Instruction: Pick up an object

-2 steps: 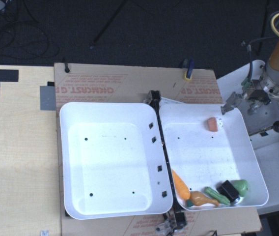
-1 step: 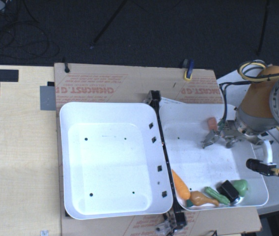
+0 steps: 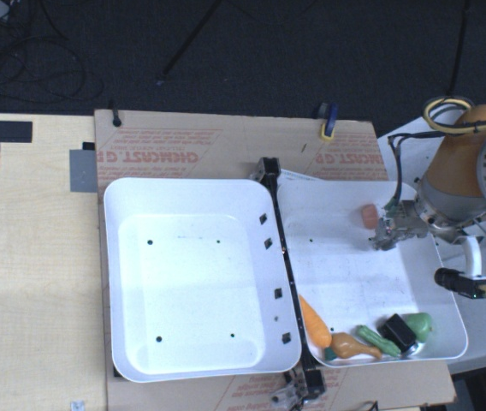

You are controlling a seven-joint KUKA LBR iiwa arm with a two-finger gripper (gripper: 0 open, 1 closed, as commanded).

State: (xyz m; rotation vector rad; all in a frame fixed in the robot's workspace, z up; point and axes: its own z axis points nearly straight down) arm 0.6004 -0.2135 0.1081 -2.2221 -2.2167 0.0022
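Note:
In the right bin (image 3: pixel 354 268) a small pink block (image 3: pixel 369 216) lies near the far right side. My gripper (image 3: pixel 386 237) hangs just right of and below the block, close to the bin floor, with nothing seen between its fingers. Along the bin's near edge lie an orange carrot-like piece (image 3: pixel 313 319), a tan piece (image 3: pixel 346 344), a green pod-shaped toy (image 3: pixel 375 339), a black block (image 3: pixel 398 330) and a light green object (image 3: pixel 418 323).
The left bin (image 3: pixel 192 276) sits beside the right one, with a black clip strip (image 3: pixel 279 255) along the shared rim. Cardboard (image 3: pixel 226 144) underlies both bins. A blue and yellow clamp (image 3: pixel 327 122) grips the cardboard's far edge.

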